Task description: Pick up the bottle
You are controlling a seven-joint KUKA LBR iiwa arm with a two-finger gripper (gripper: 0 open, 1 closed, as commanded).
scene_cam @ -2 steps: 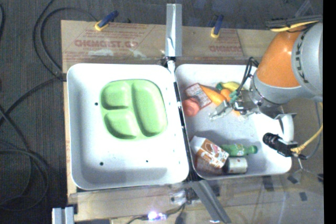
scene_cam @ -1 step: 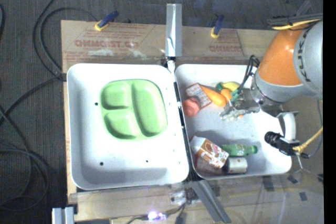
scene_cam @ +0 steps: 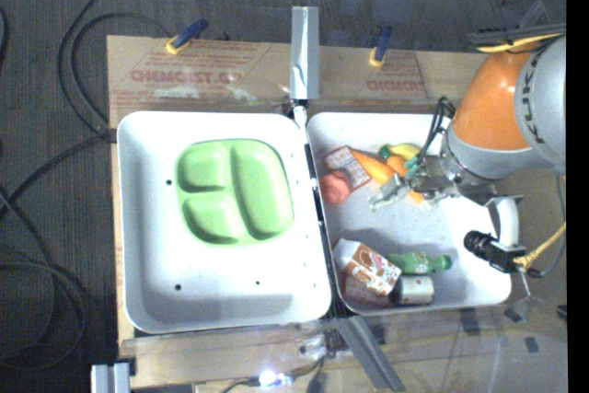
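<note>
The bottle (scene_cam: 420, 263) is small and green and lies on its side near the front of the right bin (scene_cam: 460, 225). It rests between a brown carton (scene_cam: 369, 272) and the bin's right part. My gripper (scene_cam: 388, 191) hangs over the middle of that bin, behind the bottle and well apart from it. It is close to an orange carrot (scene_cam: 375, 166). Nothing shows as held by it.
A small can (scene_cam: 417, 290) lies just in front of the bottle. A banana (scene_cam: 403, 150), a red fruit (scene_cam: 334, 189) and a printed packet (scene_cam: 341, 159) crowd the bin's back left. The left bin (scene_cam: 147, 271) holds a green divided tray (scene_cam: 236, 190).
</note>
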